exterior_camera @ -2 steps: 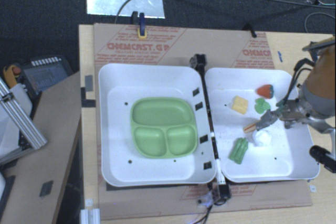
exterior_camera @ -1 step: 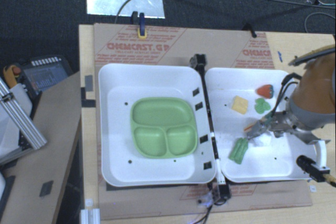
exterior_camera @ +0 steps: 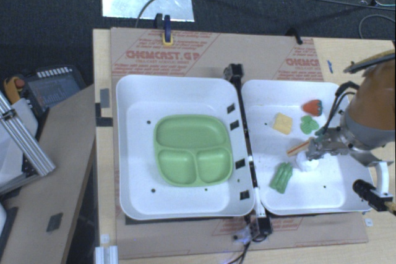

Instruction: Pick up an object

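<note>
Over the right shallow white bin (exterior_camera: pixel 272 201), the grey arm with orange band (exterior_camera: pixel 371 105) reaches in from the right edge, its two-finger gripper (exterior_camera: pixel 317 150) lowered above a small white object (exterior_camera: pixel 307 163); jaw state cannot be determined. Bare floor lies toward the near wall. Beside the gripper, a thin orange stick (exterior_camera: pixel 298 148) points diagonally, and a green ridged block (exterior_camera: pixel 281 177) lies with its long axis near-to-far.

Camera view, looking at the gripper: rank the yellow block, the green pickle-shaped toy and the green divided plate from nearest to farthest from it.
Measured from the gripper in the right bin:
1. Yellow block, up and to the left of it in the same bin; the green pickle-shaped toy, down and to the left, is about as near, too close to call.
2. Green divided plate, clearly farthest, in the left bin.
</note>
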